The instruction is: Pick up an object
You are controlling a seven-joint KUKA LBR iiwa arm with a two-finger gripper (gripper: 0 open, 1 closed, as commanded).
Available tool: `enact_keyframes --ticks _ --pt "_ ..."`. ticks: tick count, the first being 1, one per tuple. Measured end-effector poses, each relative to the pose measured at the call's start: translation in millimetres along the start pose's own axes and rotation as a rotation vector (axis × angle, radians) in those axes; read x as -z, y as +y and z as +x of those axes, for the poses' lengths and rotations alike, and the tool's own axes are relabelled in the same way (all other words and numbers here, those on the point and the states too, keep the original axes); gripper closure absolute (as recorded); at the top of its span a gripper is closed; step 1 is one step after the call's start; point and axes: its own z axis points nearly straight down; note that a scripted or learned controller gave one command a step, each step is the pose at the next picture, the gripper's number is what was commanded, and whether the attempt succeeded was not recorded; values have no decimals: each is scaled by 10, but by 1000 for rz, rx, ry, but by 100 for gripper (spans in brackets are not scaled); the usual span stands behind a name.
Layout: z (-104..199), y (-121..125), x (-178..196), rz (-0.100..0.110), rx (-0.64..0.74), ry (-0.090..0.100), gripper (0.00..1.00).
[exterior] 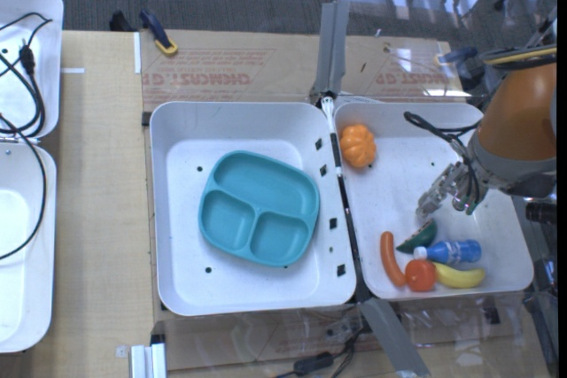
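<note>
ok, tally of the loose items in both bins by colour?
Teal: 1, divided plate
Orange: 1, small pumpkin
Red-orange: 2, sausage, tomato
Green: 1, dark green piece
Blue: 1, bottle
Yellow: 1, banana
Total: 7

Right bin's (pixel 496 115) middle lies open (toys (pixel 434 261) crowd its near edge).

The arm (pixel 523 124) is seen entering from the right, its orange band uppermost and the grey wrist bent down and to the left. The gripper (pixel 440 195) is carried low at its end, angled leftward, with a black cable looped above it.
</note>
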Motion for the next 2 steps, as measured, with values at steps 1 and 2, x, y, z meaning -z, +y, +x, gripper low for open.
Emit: enact_keyframes --ticks 1,2 --pt "378 -371 -70 0 178 -2 0" --pt "592 -316 -71 0 453 -2 0"
